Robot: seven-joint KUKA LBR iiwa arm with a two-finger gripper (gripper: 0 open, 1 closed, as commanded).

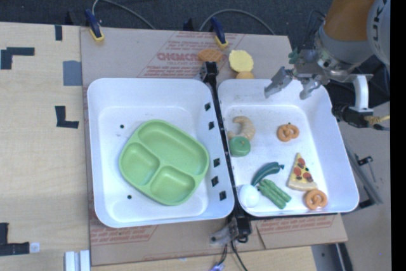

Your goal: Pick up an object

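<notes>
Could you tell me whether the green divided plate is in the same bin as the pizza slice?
No, the green divided plate lies in the left bin, while the pizza slice lies in the right bin.

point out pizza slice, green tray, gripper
pizza slice (301, 174), camera view, middle of its topped face
green tray (164, 162), camera view, central divider between compartments
gripper (293, 89), camera view, midway between its two spread fingertips

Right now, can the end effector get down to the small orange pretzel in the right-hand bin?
Probably yes. The end effector hangs open over the right white bin's far edge, the small orange pretzel lies just below it on bare floor, and nothing stands between them.
</notes>
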